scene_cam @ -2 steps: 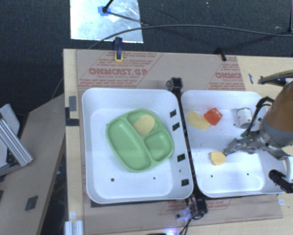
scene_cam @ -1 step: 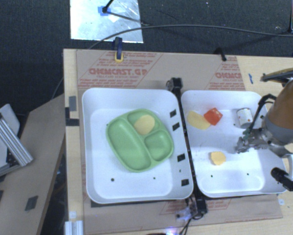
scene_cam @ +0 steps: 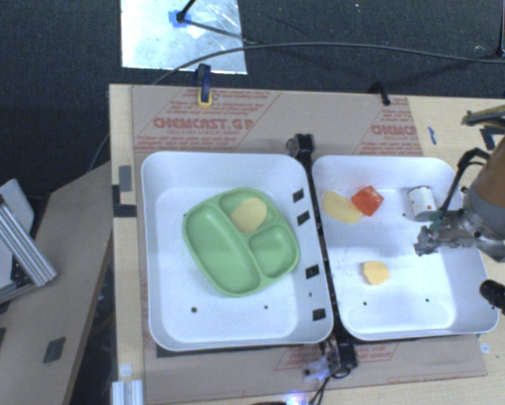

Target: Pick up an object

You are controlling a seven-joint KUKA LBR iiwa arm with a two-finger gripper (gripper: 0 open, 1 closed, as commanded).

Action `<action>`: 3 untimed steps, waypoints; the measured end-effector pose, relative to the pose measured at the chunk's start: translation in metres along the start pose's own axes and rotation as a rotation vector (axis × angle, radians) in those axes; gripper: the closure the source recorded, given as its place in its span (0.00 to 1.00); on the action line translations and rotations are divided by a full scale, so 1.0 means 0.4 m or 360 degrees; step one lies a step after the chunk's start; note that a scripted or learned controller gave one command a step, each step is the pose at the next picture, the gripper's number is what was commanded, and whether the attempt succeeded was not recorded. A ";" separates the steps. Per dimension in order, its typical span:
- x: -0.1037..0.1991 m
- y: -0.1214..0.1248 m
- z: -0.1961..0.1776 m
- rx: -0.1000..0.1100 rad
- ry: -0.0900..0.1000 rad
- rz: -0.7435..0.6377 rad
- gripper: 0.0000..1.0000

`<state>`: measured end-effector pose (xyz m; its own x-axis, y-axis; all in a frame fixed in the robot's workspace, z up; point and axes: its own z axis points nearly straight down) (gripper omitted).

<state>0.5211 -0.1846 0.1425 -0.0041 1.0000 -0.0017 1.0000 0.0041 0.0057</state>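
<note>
The right bin (scene_cam: pixel 404 315) holds a pale yellow oblong piece (scene_cam: pixel 342 208), with a red-orange block (scene_cam: pixel 368 199) touching its right end. A small yellow chunk (scene_cam: pixel 375 272) lies nearer the front. A small white and grey cylinder (scene_cam: pixel 420 201) sits near the bin's far right wall. My gripper (scene_cam: pixel 428 240) hangs low over the right side of this bin, to the right of the yellow chunk and in front of the cylinder. I see nothing held in it.
The left bin (scene_cam: pixel 172 310) carries a green divided plate (scene_cam: pixel 227 260) with a yellow piece (scene_cam: pixel 249 215) in its far compartment. A black divider (scene_cam: pixel 318 251) runs between the bins. The grey arm (scene_cam: pixel 496 201) comes in from the right edge. Cables cross the dark floor behind the bench.
</note>
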 end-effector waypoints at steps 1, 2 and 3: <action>0.016 0.012 -0.152 -0.0002 -0.0001 -0.0002 1.00; 0.015 0.017 -0.215 0.0000 -0.0001 -0.0002 1.00; 0.139 0.000 -0.239 0.0006 0.0005 -0.0009 1.00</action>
<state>0.5204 -0.1290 0.2379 -0.0099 1.0000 0.0015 0.9999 0.0099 0.0022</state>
